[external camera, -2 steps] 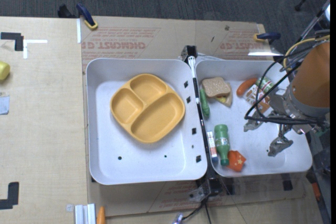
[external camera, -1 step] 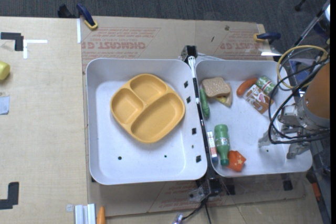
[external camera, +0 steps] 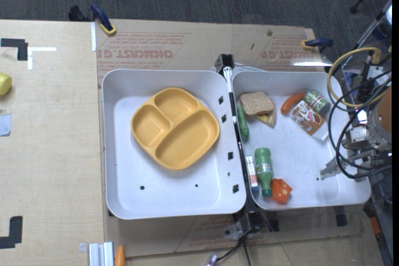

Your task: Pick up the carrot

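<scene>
The carrot (external camera: 292, 103) is a short orange piece lying at a slant in the far part of the right bin (external camera: 312, 79), touching a printed snack packet (external camera: 310, 114). My gripper (external camera: 329, 170) sits low at the bin's right side, near the front right corner, well apart from the carrot and nearer to me than it. Cables hang around the wrist, and nothing shows in the gripper's grasp.
The right bin also holds a sandwich (external camera: 258, 106), a green pod (external camera: 242, 123) by the left wall, a green bottle (external camera: 263, 170) and a red-orange piece (external camera: 281, 191) near the front. A yellow divided plate (external camera: 176, 128) lies in the left bin (external camera: 118, 152).
</scene>
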Tool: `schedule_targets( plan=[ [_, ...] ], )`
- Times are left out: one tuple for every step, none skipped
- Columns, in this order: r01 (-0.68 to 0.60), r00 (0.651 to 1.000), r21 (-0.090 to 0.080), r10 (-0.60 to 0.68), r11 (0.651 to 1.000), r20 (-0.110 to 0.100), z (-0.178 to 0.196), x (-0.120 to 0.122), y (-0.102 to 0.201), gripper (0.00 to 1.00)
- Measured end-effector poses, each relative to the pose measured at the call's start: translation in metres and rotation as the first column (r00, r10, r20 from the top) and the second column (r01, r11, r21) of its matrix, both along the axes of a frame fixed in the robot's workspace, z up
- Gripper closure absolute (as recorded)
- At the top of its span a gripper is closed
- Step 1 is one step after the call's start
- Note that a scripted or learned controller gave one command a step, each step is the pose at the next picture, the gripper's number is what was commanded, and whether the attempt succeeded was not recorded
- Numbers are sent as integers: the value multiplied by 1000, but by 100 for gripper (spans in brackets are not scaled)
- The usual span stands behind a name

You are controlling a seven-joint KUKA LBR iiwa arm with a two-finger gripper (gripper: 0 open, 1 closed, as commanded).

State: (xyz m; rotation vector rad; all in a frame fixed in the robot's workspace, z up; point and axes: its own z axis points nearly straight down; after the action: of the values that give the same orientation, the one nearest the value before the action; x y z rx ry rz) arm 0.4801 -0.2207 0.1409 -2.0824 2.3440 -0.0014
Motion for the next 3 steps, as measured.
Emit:
schedule_targets(
  plan=[
    [-220,975,0,220,975,1,97,0,24,0],
    [-113,993,-9,113,994,13,-41,5,93,0],
    [-348,937,-1,348,937,-1,-49,1,31,0]
  ],
)
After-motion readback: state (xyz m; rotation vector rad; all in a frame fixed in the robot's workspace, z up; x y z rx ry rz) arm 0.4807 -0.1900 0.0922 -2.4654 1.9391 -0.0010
